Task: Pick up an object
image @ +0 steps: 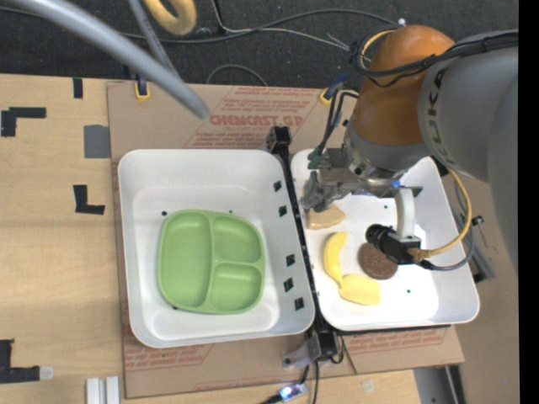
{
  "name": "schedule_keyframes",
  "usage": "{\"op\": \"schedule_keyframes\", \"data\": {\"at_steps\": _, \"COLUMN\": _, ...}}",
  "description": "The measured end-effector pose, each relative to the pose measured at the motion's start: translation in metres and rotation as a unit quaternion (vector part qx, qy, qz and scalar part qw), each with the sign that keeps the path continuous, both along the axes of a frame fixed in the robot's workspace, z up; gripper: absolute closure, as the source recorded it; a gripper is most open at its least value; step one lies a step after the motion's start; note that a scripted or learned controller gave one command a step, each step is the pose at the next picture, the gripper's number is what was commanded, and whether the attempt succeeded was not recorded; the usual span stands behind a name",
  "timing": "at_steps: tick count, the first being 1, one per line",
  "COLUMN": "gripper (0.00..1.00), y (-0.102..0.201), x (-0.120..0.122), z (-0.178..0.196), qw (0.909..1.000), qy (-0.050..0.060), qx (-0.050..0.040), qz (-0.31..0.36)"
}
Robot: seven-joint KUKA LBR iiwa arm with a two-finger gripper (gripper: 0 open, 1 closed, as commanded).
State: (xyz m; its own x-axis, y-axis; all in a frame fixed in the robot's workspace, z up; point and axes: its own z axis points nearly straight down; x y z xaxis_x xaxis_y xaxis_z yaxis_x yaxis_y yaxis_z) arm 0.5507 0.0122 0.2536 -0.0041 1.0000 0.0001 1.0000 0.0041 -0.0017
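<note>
From the overhead camera, the gripper (324,194) hangs low at the right bin's (446,305) nine-o'clock side, just above a tan wedge (328,218); I cannot tell how it is set. A banana (334,255), a yellow lump (360,290) and a brown disc (376,263) lie toward six o'clock, and a green plate (210,261) sits in the left bin (139,225).

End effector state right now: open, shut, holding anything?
End effector: cannot be told from the camera view. It sits low over the right bin, just above a tan piece; no object is seen held in it.
</note>
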Motion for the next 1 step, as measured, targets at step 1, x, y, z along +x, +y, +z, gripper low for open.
{"op": "schedule_keyframes", "data": {"at_steps": 1, "gripper": 1.00, "y": 0.0541, "x": 0.0111, "z": -0.0195, "qw": 1.0000, "qy": 0.001, "qx": -0.0001, "qz": 0.001}}
